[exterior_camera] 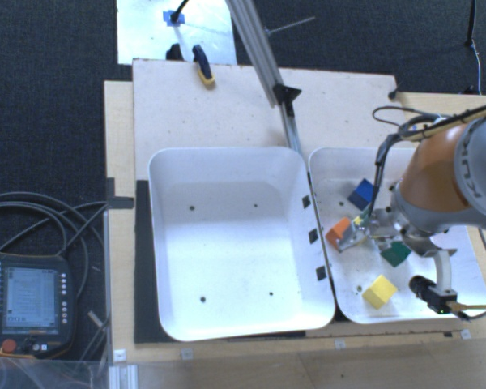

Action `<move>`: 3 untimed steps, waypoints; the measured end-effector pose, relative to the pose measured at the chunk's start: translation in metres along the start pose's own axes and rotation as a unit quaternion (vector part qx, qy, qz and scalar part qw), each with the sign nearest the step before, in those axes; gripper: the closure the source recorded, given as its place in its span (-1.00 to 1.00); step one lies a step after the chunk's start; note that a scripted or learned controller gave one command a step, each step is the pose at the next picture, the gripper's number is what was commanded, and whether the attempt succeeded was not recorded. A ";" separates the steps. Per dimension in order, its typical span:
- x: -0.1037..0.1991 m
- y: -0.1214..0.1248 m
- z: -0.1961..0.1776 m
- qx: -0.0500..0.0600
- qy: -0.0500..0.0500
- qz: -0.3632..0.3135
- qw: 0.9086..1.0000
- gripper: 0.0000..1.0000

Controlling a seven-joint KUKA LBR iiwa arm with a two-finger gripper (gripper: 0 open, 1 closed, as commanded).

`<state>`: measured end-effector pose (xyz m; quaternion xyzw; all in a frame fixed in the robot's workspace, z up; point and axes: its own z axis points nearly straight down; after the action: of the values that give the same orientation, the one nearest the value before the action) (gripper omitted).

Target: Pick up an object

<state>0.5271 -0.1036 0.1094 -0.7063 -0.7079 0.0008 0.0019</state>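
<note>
I saw the arm (449, 181) bent over the right bin (462, 286), gripper (354, 237) touching the orange block (338, 232) (finger state indiscernible).

Robotics lab cell: wooden bench (227, 104) on dark carpet (49, 71) carrying two white bins (170, 314), a teach pendant (28, 302) with looped black cables (40, 217) at left, an aluminium camera pole (255, 39) and the grey-orange arm (445, 177)

A pale particle-board bench (227, 104) is carrying two shallow white plastic bins (170, 217) (328, 164) sitting side by side.
</note>
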 end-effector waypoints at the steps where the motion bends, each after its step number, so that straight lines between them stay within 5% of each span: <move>1: -0.001 0.002 -0.014 -0.003 -0.001 -0.001 1.000 1.00; 3: 0.010 0.003 -0.132 -0.006 -0.001 -0.002 1.000 1.00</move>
<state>0.5303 -0.0940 0.2418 -0.7051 -0.7091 -0.0024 -0.0032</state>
